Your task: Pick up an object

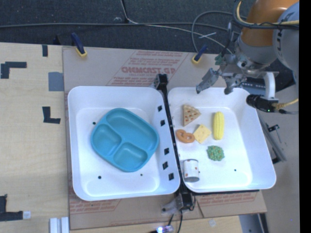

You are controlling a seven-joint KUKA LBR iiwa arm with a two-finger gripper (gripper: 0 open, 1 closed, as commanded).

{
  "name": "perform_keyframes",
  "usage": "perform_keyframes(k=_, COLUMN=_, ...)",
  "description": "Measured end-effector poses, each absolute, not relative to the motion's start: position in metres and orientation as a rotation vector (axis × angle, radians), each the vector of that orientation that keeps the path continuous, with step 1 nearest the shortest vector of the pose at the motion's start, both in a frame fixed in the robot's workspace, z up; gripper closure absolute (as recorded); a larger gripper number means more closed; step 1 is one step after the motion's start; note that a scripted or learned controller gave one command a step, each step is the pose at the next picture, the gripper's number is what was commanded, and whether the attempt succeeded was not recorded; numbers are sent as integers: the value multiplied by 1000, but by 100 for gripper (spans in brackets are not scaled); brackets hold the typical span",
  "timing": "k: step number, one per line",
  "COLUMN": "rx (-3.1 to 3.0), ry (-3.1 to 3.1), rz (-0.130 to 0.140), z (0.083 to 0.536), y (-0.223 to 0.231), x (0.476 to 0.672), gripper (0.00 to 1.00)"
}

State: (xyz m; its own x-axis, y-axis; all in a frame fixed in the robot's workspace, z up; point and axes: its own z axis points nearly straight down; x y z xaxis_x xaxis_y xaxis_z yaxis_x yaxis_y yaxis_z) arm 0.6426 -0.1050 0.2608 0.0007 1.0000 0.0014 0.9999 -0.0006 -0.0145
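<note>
1. Yellow catches the eye first: a small corn cob (218, 125) lies upright in the view, toward the right side of the right bin (252, 174), resting flat on the white floor.
2. Just beside it on the left sits a pale yellow cheese wedge (202, 133), touching or nearly touching a brown pretzel (185, 136) on its own left.
3. Above those two, a tan waffle slice (190, 114) with a grid pattern points toward the back of the bin.
4. Below the corn is a green broccoli floret (215, 153), and near the front left corner of this bin a small silver can (190, 170) lies on its side.
5. Over in the left bin (80, 178), a blue divided plate (125, 139) sits tilted across the floor, three compartments showing.
6. Now the gripper (216, 83): two dark fingers (204, 84) are splayed wide apart, with nothing between them and nothing touched.
7. It hangs over the back rim of the right bin, well apart from every food item below.
8. Arm pose: the grey wrist reaches in from the upper right, orange band (269, 8) high above the wrist, cables looping behind it, the tool pointing down and toward the left.
</note>
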Motion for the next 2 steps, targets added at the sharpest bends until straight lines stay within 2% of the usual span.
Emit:
perform_keyframes(k=1, rx=-2218, ry=-2223, rz=2, z=269, y=-105, x=645, gripper=0)
perform_keyframes(k=2, rx=-2216, ry=-2223, rz=7, z=217, y=-102, x=654, gripper=0)
